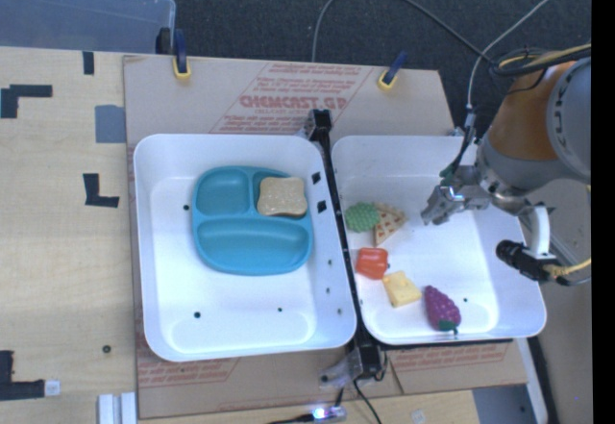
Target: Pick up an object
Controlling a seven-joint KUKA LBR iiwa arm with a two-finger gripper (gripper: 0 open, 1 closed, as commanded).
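Toy food sits in the right bin (500, 316): green broccoli piece (362, 216) and a tan waffle-like wedge (388, 221) touching it near the bin's left wall, red-orange pepper (372, 262) just below them, yellow cheese block (402, 288) beside the pepper, purple grapes (441, 307) near the front edge. Gripper (437, 208) hovers over bare bin floor toward the right-middle, apart from the wedge, nothing between it and any item; open or closed, cannot tell. Left bin (154, 220) carries a blue divided plate (252, 223) with a bread slice (282, 196) in its upper-right compartment. Both bins rest on a cardboard sheet (279, 90).
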